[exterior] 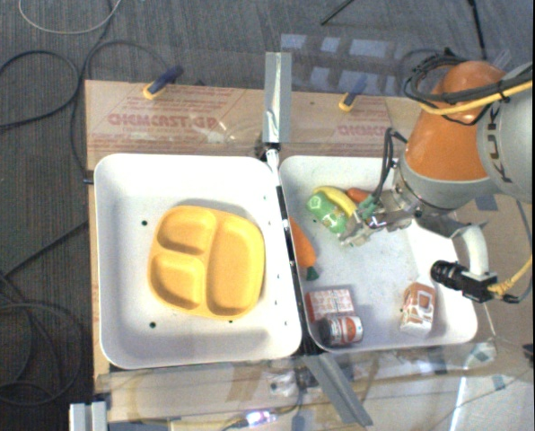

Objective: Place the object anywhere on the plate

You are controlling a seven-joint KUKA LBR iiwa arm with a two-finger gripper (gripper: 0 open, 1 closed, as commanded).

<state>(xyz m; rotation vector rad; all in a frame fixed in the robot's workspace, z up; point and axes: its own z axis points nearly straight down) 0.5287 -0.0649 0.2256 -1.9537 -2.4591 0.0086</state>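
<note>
Right now the grey arm with its orange band (pixel 447 119) reaches in from three o'clock, and its two-finger gripper (pixel 362 225) is low over the right-hand shallow white bin (pixel 389 272), at the green and yellow toy fruits (pixel 330 207) near the bin's eleven o'clock corner. My guess is that it sits there to try for a pick, since these are the nearest graspable things. How far its fingers are parted I cannot tell; clutter hides them, and nothing is plainly between them. The likely task object, the green piece, looks rounded, glossy and plastic, touching a yellow banana-like piece. An orange carrot-shaped toy (pixel 303 245) lies along the bin's nine o'clock wall. A red-labelled can (pixel 341 329) and a flat red packet (pixel 328 302) sit at six o'clock, a small white and orange carton (pixel 417 307) at five. The yellow three-compartment plastic plate (pixel 209 260) rests in the middle of the left-hand white bin (pixel 124 196), bare, waiting
</note>
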